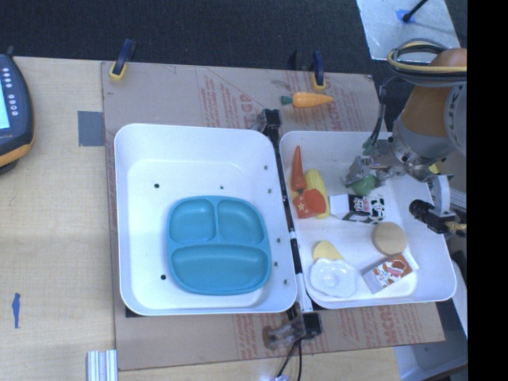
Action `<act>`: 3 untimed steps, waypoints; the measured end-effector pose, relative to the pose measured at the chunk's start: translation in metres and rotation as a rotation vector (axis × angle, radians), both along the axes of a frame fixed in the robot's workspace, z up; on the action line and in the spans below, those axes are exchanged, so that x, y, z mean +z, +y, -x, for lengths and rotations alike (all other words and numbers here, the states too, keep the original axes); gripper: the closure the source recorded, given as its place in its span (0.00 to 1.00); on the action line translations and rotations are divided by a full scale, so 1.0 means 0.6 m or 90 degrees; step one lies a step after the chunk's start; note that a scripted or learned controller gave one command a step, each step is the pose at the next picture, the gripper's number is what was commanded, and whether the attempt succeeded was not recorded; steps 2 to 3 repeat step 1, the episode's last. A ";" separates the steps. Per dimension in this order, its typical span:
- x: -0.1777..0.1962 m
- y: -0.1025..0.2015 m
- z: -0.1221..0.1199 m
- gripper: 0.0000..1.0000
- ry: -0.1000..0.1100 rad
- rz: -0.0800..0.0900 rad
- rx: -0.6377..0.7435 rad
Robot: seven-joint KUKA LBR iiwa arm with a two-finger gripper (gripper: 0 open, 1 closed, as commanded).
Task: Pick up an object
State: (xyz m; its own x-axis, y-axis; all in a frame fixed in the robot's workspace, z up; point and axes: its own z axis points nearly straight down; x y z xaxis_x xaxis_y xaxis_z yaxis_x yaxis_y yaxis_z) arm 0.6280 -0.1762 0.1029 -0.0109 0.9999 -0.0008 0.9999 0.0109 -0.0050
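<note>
The right bin point(432, 288) holds several toy foods: a carrot point(297, 167), a yellow corn piece point(317, 182), a red piece point(310, 205), a black-and-white box point(367, 206), a tan round piece point(389, 238), a yellow piece point(325, 250), a white fried egg point(332, 278) and a red-and-white carton point(390, 272). My gripper point(365, 173) is low in the bin's far right part, just above the black-and-white box. A small green object point(363, 186) sits right at its tip; whether it is gripped I cannot tell.
The left bin point(131, 157) holds a blue divided plate point(218, 244). A loose orange carrot point(311, 99) lies on the board behind the bins. Clamps point(121, 60) sit along the board's far edge, and a control pendant point(9, 105) lies at the far left.
</note>
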 end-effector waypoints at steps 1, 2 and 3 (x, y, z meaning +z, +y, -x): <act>0.162 0.120 -0.037 1.00 -0.009 -0.002 0.000; 0.162 0.120 -0.037 1.00 -0.009 -0.002 0.000; 0.162 0.120 -0.037 1.00 -0.009 -0.002 0.000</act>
